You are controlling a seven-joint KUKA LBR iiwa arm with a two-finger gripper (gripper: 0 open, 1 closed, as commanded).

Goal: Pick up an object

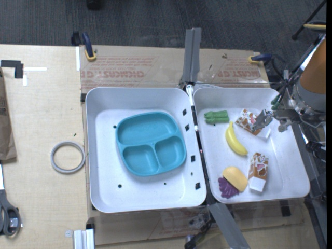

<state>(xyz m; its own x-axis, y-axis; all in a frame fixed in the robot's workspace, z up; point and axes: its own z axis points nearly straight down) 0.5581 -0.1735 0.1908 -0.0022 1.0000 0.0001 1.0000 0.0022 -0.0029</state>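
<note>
Carton (251,122), light and crushable, lies in right bin (290,185) near the banana (236,141); take its flat sides. Gripper (265,117) touches it; finger opening cannot be told.

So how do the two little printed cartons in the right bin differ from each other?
The upper carton lies tilted right by the gripper, above the banana. The lower carton lies nearly straight, beside the yellow bun, apart from the gripper. Both share red-and-white print.
</note>
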